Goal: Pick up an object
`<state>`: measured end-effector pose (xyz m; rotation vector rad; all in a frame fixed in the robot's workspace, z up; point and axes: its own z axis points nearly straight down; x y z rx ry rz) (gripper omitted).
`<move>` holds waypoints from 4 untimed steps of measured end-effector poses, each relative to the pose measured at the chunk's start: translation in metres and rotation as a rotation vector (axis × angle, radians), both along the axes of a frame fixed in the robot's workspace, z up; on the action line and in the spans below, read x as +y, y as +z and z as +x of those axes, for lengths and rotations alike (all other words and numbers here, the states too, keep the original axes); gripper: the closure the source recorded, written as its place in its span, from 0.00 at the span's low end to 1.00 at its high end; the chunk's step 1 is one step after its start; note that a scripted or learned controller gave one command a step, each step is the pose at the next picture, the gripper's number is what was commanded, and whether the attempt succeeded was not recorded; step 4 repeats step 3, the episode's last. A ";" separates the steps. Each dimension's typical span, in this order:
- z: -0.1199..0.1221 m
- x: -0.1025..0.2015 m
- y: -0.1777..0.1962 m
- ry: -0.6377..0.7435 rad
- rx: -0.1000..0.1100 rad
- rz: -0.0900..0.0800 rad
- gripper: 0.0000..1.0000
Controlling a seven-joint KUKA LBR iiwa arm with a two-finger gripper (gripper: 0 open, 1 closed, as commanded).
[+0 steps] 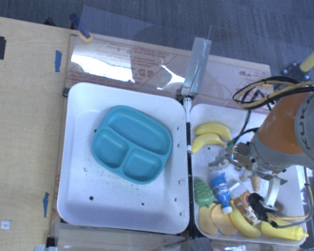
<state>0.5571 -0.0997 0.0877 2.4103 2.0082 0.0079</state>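
The pincer (251, 173) hangs low over the middle of the right bin (305, 175), and whether it is released or clenched I cannot tell. Just beside it lies a small blue bottle (221, 189), near the bananas (211, 135); it looks light, stiff and slick, best gripped across its body

Even, bright overhead light; colours read true. The left bin (69, 196) shows nearly pure white, close to overexposed. Glare streaks on the clear plastic sheet (131, 65) just behind that bin, with pale reflections washing out print beneath. Soft, short shadow under the blue tray (133, 143) inside the bin. Overall focus slightly soft; the arm (298, 129) right of the bin looks mildly blurred.
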 end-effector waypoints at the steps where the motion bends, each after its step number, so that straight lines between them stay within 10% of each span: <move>1: -0.032 0.003 0.000 0.047 0.000 -0.001 0.00; 2: -0.030 0.002 0.011 0.045 -0.005 -0.003 1.00; 3: -0.031 0.002 0.010 0.045 -0.003 -0.002 0.00; 4: -0.031 0.002 0.010 0.045 -0.003 -0.002 0.00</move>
